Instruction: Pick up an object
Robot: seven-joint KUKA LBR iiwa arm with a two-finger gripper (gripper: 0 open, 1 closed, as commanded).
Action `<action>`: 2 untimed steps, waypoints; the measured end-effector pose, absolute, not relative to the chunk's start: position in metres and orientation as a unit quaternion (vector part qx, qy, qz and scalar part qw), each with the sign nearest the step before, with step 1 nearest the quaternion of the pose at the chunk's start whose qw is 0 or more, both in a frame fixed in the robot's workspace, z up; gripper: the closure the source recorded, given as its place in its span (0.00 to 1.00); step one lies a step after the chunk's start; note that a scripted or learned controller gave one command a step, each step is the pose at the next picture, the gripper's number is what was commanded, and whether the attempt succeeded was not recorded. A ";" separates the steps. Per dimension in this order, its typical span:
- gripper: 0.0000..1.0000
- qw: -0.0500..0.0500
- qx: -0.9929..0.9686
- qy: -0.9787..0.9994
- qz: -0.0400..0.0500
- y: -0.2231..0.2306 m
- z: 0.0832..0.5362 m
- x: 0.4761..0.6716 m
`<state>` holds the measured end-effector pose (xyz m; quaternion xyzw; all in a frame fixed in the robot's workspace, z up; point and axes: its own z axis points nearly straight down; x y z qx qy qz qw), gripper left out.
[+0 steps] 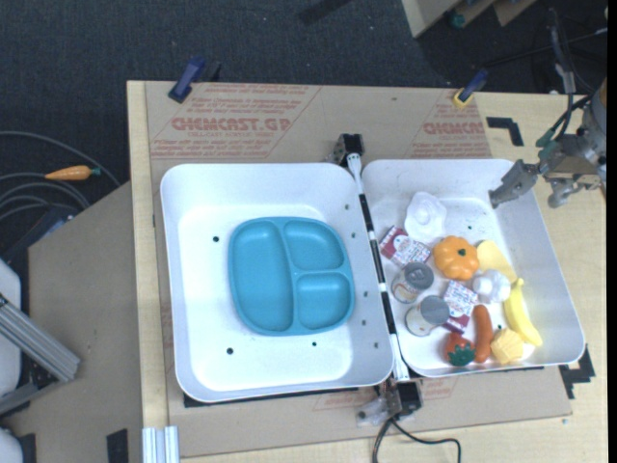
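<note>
Right bin (554, 287) holds the cluttered toy pile: one orange pumpkin (455, 257), one banana (522, 313), one carrot (482, 327), two small cans (417, 280), one white cup (424, 214). Gripper (536, 183) hovers at this bin's upper right rim, fingers spread, nothing between them. Left of it, second bin (183, 258) with one blue divided plate (289, 275). Board (241, 114) above reads "CHEMCAST".

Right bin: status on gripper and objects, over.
Gripper open, above right bin's far right corner, holding nothing. Toy pile untouched: pumpkin, banana, carrot. Nothing in the way.
</note>
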<state>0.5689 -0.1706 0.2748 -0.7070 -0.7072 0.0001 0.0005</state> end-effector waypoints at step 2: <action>0.00 0.002 -0.706 -0.708 0.000 -0.156 0.084 0.557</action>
